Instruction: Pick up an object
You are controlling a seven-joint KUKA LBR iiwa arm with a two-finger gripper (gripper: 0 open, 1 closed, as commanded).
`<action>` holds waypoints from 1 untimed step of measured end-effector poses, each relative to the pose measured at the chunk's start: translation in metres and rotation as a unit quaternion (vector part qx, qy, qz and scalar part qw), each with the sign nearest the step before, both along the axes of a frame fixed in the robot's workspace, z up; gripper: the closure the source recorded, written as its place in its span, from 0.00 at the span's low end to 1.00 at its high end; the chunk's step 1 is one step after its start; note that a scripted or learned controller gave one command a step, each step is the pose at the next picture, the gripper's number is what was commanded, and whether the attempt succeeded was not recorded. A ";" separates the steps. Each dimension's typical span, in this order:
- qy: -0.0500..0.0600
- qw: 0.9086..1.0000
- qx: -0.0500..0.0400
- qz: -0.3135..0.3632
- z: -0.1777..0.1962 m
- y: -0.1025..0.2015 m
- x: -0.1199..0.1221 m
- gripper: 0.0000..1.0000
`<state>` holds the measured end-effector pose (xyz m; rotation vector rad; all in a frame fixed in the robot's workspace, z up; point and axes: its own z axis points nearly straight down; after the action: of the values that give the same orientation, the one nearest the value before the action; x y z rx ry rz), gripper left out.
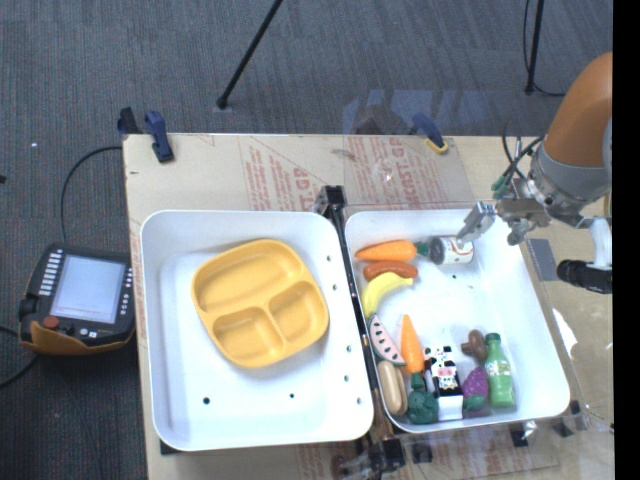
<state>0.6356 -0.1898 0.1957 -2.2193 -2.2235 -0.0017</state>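
Note:
My gripper (497, 226) hangs over the back right corner of the right bin (530, 298), open, with nothing between its fingers. One fingertip (474, 226) sits just right of a small white can (455, 251) lying on its side at the back of the bin. Left of the can lie an orange carrot (385, 250), a sausage (390, 269) and a yellow banana (384, 290). Toward the front are a watermelon slice (381, 340), a second carrot (411, 343), a cow-print carton (443, 368), a green bottle (499, 371) and purple grapes (474, 386).
The left bin (170, 388) holds a yellow divided plate (260, 301). A bread roll (392, 386) and broccoli (422, 406) lie at the right bin's front left. Blue clamps (158, 135) grip the bench's back edge. A teach pendant (78, 298) lies on the floor at left.

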 end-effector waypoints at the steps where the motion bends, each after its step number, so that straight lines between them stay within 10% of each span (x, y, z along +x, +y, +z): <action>1: -0.007 0.991 -0.002 -0.133 -0.072 -0.010 0.011 0.00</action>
<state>0.6470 -0.1994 0.1234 -2.5056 -1.9150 -0.0130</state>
